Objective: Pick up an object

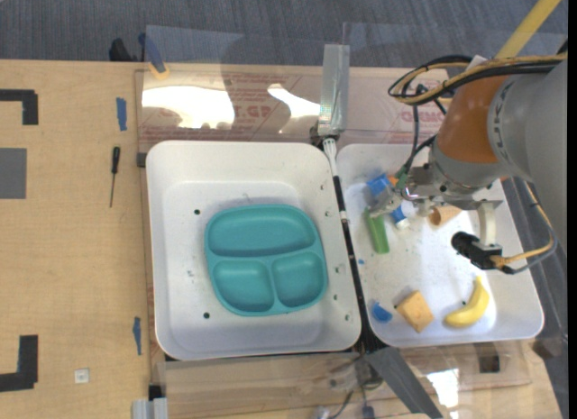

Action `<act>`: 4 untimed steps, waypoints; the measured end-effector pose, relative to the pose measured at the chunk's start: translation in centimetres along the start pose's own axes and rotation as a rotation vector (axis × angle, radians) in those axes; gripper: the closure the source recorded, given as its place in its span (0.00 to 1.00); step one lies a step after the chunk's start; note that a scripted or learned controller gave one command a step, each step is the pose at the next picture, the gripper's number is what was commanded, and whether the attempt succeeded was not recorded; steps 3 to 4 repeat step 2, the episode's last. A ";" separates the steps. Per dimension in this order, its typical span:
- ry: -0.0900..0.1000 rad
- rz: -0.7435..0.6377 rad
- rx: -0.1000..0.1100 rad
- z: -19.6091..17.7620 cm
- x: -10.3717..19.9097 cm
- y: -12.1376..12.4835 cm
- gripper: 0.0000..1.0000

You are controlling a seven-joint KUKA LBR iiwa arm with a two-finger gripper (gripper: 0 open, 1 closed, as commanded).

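You see two bins: the left bin (171,183) holds one teal tray (264,258); the right bin (523,318) holds one banana (471,305), one green marker (378,232). Gripper (406,199) state: cannot tell. No legible writing.

The counter (72,255) looks like pale, matt wood or board with a smooth face. Both white bins, the left bin (171,183) and the right bin (518,309), appear as smooth plastic with a soft sheen. The teal divided tray (266,259) looks like matt moulded plastic. The banana (471,307) has a smooth yellow skin, and the tan block (416,311) looks dull and porous like sponge. A clear glossy panel (225,102) behind the bins throws bright glare. The arm (532,129) has a grey satin shell with a smooth orange band
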State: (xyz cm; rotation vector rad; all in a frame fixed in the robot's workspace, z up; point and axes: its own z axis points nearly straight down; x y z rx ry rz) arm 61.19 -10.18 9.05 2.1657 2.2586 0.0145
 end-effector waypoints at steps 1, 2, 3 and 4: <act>0.003 -0.002 0.005 -0.8 0.1 0.0 1.00; 0.002 0.125 0.010 -13.4 5.6 -2.1 1.00; 0.002 0.125 0.010 -13.4 5.6 -2.1 1.00; 0.002 0.125 0.010 -13.4 5.6 -2.1 1.00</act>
